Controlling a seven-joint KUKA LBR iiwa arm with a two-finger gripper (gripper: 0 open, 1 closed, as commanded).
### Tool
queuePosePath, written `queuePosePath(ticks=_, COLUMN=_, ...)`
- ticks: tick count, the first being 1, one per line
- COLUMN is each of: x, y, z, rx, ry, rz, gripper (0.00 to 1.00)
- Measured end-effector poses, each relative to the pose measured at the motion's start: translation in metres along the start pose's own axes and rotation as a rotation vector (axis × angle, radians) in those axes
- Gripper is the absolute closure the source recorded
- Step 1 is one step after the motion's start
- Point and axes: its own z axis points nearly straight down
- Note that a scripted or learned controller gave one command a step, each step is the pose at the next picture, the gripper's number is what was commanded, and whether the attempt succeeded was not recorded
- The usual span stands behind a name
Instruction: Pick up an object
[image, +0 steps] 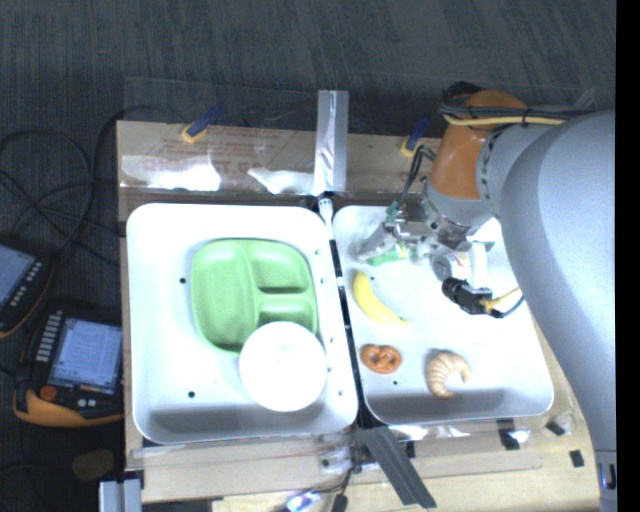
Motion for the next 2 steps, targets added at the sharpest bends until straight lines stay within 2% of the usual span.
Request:
queuePosePath(ticks=1, x=0.000, y=-0.001, z=-0.009, rx=0.009, ry=-0.002, rz=-0.001, gripper=1.00)
queuePosePath(ticks=2, x=0.068, y=-0.036, z=-0.142, rx=0.017, ry=-0.003, rz=0.164, gripper=1.00)
